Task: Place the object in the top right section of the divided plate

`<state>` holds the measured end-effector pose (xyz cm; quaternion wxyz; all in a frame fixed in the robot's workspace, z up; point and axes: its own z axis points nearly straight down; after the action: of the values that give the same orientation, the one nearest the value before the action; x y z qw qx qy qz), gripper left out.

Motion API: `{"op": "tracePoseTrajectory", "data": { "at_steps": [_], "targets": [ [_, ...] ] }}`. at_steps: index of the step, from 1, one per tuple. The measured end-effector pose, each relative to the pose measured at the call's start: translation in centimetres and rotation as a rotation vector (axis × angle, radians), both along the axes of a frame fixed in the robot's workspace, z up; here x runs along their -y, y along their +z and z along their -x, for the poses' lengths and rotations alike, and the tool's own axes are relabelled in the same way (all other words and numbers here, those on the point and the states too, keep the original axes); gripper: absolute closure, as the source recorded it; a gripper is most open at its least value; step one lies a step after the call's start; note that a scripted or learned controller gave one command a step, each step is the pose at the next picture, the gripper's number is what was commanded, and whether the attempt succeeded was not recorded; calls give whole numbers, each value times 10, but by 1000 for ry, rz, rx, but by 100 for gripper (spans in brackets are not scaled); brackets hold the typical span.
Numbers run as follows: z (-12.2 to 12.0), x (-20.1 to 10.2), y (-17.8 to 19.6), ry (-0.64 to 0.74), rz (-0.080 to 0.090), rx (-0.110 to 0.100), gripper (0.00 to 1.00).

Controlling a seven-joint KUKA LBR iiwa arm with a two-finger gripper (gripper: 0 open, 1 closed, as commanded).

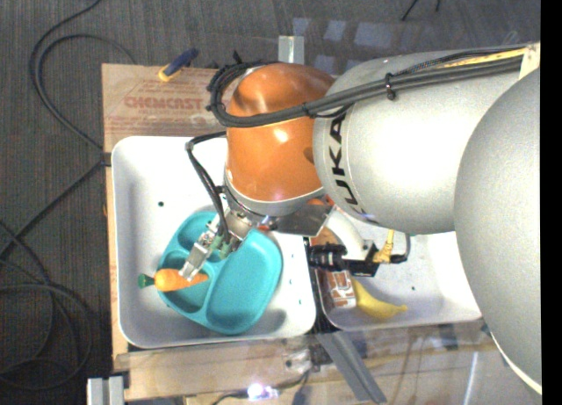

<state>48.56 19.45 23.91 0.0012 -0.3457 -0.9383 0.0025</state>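
Carrot (176, 281) pinched by gripper (195, 264) over divided plate (250, 285); placement underway. Release needed once section is confirmed.

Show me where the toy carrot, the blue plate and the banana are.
carrot (178, 281): camera view, orange body, on the plate's left edge.
divided plate (246, 285): camera view, bare floor of its large section.
banana (379, 308): camera view, middle of the yellow fruit.

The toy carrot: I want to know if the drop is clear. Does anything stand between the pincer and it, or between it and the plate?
Nothing visible does. The pincer is right at the toy carrot, which sits over the teal divided plate at its left edge in the left white bin. The banana lies in the other bin.
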Motion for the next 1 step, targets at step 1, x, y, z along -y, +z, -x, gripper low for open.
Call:
{"op": "tracePoseTrajectory", "data": {
  "at_steps": [1],
  "targets": [
    [-2, 9, 187, 288, -1, 5, 0]
  ]
}}
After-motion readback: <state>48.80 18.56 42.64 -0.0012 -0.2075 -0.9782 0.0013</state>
